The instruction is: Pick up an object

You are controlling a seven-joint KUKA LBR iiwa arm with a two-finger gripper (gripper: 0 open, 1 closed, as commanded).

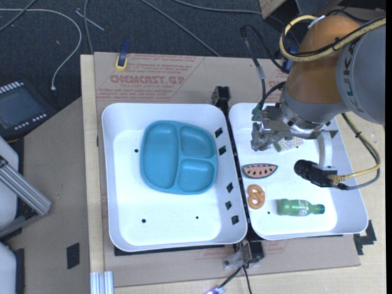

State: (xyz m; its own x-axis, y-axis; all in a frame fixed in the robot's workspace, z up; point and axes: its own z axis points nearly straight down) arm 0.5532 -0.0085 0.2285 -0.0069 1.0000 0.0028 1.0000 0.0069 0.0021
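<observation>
Seen from the camera above the bench, the grey-and-orange arm (324, 60) reaches in from the right and holds its gripper (267, 141) low over the upper part of the right bin (352, 216). Whether it is spread or pressed together cannot be told from this angle, and nothing can be seen in its grasp. Candidates for the pick all lie in that bin. A small green-and-speckled item (289, 144), partly hidden, sits just beside the gripper on its right. A watermelon slice (260, 170) lies just below the gripper in the view, its long axis running left to right. A pretzel (255, 196) lies further down. A green bottle (299, 208) lies on its side near the bin's lower edge, also left to right, its cap towards the right. The left bin (116, 164) holds only a blue divided plate (179, 157), well apart from the tool. By position, the speckled item and the watermelon slice look the nearest targets. The slice would call for a short move towards the bin's lower edge and a grip across its narrow width.
</observation>
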